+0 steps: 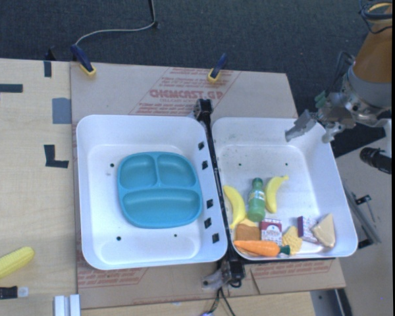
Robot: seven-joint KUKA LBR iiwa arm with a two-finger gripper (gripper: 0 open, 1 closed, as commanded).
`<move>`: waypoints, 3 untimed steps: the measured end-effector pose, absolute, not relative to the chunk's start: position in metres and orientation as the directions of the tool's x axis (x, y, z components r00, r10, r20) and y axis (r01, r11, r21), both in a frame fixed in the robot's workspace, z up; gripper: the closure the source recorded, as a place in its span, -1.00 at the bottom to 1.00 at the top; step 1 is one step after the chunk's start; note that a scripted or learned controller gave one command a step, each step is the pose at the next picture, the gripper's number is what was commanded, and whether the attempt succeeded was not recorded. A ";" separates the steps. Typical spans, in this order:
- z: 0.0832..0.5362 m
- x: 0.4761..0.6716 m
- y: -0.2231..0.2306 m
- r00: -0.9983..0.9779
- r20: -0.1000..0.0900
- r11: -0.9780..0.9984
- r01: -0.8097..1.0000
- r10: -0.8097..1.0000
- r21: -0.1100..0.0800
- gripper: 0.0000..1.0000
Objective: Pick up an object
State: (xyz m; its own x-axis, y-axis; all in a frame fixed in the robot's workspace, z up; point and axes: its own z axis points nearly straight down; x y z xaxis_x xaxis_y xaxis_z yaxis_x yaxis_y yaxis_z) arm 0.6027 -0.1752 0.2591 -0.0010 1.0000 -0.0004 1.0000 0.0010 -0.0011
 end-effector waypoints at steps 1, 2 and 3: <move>0.149 0.569 -0.137 -0.001 0.001 0.001 1.000 1.000 -0.003 -1.00; 0.100 0.563 -0.109 0.001 -0.008 -0.001 1.000 1.000 0.017 -1.00; 0.086 0.541 -0.117 0.000 -0.005 0.000 1.000 1.000 0.006 -1.00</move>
State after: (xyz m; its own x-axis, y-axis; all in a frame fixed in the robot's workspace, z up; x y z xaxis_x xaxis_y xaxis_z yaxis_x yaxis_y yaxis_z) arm 0.5408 -0.1172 0.0863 0.0002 1.0000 -0.0046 1.0000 -0.0001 0.0064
